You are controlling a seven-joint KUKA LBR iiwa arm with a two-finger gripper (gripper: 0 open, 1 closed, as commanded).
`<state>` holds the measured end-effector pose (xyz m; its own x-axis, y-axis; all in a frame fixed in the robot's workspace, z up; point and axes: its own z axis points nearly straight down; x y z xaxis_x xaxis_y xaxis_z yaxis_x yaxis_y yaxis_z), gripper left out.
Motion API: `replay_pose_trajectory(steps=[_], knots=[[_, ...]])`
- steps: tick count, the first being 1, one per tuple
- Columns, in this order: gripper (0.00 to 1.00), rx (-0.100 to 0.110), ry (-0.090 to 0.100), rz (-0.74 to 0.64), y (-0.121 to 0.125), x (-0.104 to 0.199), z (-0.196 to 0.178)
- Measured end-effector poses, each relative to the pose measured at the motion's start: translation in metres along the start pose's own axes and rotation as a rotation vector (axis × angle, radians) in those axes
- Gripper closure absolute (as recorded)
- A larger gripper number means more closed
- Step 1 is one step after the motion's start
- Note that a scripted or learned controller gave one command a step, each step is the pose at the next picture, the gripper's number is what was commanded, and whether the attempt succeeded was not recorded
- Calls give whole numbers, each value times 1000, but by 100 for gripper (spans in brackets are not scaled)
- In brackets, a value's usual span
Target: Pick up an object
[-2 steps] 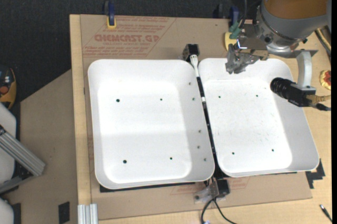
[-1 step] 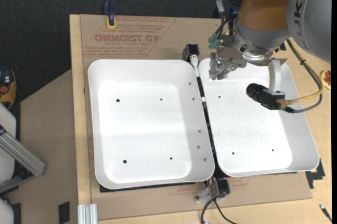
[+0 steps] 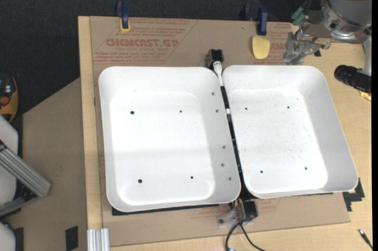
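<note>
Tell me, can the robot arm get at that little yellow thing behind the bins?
Probably yes. The yellow thing lies on bare board behind the right bin, with the pincer just beside it and nothing between.

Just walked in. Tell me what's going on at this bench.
A grey robot arm with an orange band reaches in from the right, its gripper hanging over the board just behind the right bin, outside its far rim. A small pale yellow object lies on the board beside the gripper, to its left, also outside the bins. The left bin sits alongside the right one. Nothing shows between the gripper's fingers, so no pick is visible yet.
</note>
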<state>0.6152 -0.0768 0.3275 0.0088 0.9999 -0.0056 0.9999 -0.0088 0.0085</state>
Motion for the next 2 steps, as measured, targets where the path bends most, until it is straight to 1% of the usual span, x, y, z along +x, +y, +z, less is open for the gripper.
replay_pose_trajectory(steps=[1,2], knots=[[100,16,8,-14,24,56,98],[100,-5,7,-14,33,99,-12]])
